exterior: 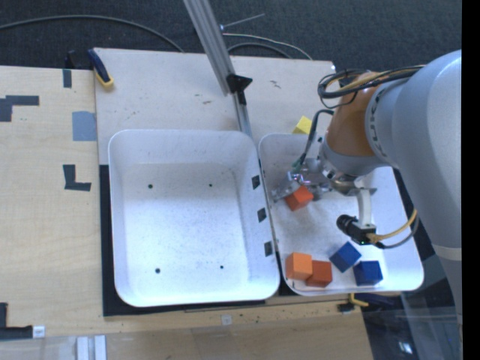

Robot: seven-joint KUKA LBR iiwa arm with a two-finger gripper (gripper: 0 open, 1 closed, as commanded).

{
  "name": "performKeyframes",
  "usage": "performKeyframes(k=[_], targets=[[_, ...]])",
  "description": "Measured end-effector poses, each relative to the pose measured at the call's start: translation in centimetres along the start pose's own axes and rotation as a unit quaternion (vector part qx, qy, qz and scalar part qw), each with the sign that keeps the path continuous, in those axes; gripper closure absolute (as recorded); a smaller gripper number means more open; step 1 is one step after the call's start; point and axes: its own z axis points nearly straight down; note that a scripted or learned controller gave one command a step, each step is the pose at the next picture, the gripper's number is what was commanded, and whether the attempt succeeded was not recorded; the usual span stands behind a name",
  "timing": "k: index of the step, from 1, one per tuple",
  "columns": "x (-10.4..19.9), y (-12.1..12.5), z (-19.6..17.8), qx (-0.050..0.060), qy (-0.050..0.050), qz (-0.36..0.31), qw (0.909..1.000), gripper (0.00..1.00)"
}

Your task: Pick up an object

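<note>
Your metal claw point(300, 188) sits right on top of the small orange-red block point(301, 198) in the right white bin point(405, 276), upper left part; can't tell whether it's clamped.

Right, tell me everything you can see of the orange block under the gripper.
The orange block is a small cube-like piece, matte, reddish-orange, possibly foam or painted wood. It sits tilted in the upper part of the right bin, directly at the tips of the gripper, whose metal parts overlap its top edge. Whether it is actually gripped is unclear. It lies apart from the other blocks, near the bin's left wall.
</note>
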Motion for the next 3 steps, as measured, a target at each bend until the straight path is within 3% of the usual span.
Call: performKeyframes(k=[1, 2, 3], targets=[[-0.9, 2.5, 0.0, -0.002, 0.000, -0.001, 1.0000, 0.00], [0.1, -0.2, 0.0, 0.000, 0.000, 0.000, 1.0000, 0.00], [0.1, -0.2, -0.9, 0.000, 0.000, 0.000, 1.0000, 1.00]])
